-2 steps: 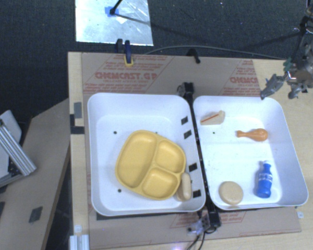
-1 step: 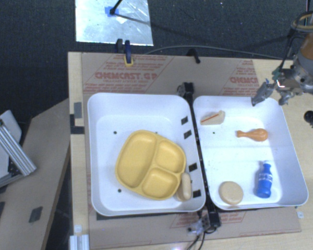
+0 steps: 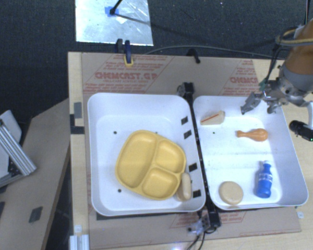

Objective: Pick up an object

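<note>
White bins side by side on the tabletop (image 3: pixel 94 66); the arm's gripper (image 3: pixel 261 102) hangs over the upper right corner of the right bin (image 3: pixel 297 186), fingers spread apart, nothing between them.

Candidates, all in the right bin:
- sandwich wedge (image 3: pixel 213 118), upper left of that bin, near the divider
- drumstick (image 3: pixel 253 134), just below the gripper in frame and the closest pick
- blue bottle (image 3: pixel 264 179), lying down at lower right
- round bun (image 3: pixel 231 192), lower middle, close to the bottle but apart from it

Left bin (image 3: pixel 101 139) has a yellow divided tray (image 3: pixel 151 163) with a bread roll (image 3: pixel 185 186) touching its lower right edge.

Risks as I see them:
- gripper sits right by the back wall of the bin — a straight descent from here likely lands on bare floor or clips the rim
- the drumstick is tapered and looks smooth; closing on the thin end could squirt it out sideways
- the bottle will probably roll if the fingers close along its length rather than across it
- the bun looks wide for the gap between the fingers — they may land on top instead of straddling it
</note>
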